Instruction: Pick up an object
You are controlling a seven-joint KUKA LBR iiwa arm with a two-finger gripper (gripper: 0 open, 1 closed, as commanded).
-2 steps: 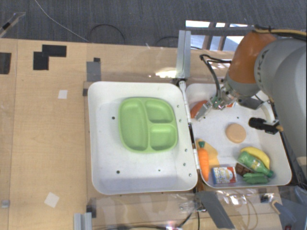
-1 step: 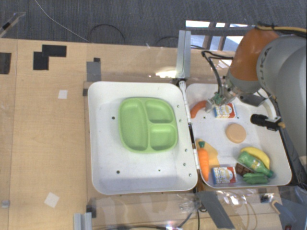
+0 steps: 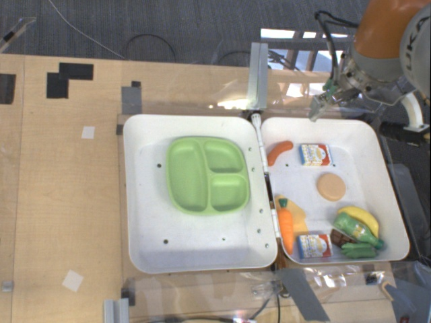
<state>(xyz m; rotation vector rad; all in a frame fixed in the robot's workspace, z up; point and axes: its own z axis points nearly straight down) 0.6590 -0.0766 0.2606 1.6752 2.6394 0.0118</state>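
My gripper (image 3: 324, 103) hangs above the far rim of the right bin (image 3: 381, 155), high over its back edge, with nothing seen in it. Below it in that bin lie a red sausage (image 3: 279, 151), a small blue-and-white carton (image 3: 315, 155) and a round tan cookie (image 3: 331, 186). Nearer the front are an orange carrot (image 3: 286, 225), a yellow banana (image 3: 358, 218), a second carton (image 3: 313, 245) and a green vegetable (image 3: 360, 249).
The left bin (image 3: 145, 234) holds a green divided plate (image 3: 207, 175). A metal post (image 3: 258, 76) stands behind the seam between the bins. The arm's orange band (image 3: 387, 12) and cables fill the upper right. Wooden bench (image 3: 54, 200) lies to the left.
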